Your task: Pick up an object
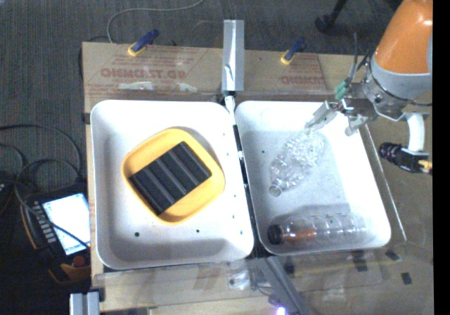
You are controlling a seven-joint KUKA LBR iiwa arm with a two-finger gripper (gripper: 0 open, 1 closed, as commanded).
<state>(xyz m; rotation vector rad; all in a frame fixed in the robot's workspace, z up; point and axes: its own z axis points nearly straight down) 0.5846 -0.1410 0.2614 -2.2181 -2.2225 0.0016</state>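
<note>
Your arm (pixel 408 32) enters from the right, its orange band sitting above the right bin's (pixel 380 197) upper right corner. The gripper (pixel 336 115) hangs over the far right part of that bin, and its two fingers stand apart, one slanting down to the left and the other pointing down near the bin's right wall; nothing sits between them. In the right bin you have two items. A crumpled clear bottle (pixel 295 159) lies at a slant near the middle, its upper end just below the left fingertip; whether the two touch cannot be told. A second bottle (pixel 316 228), clear with a dark brownish end toward the left, lies on its side along the near wall. The two bottles are near each other but apart. In the left bin (pixel 112 229) a yellow tray (pixel 174 174) with a dark ribbed insert rests tilted near the centre. Behind the bins a cardboard sheet (pixel 162 71) is held by two blue clamps (pixel 143 42). A tablet (pixel 60 219) with a lit screen lies left of the bench.
</note>
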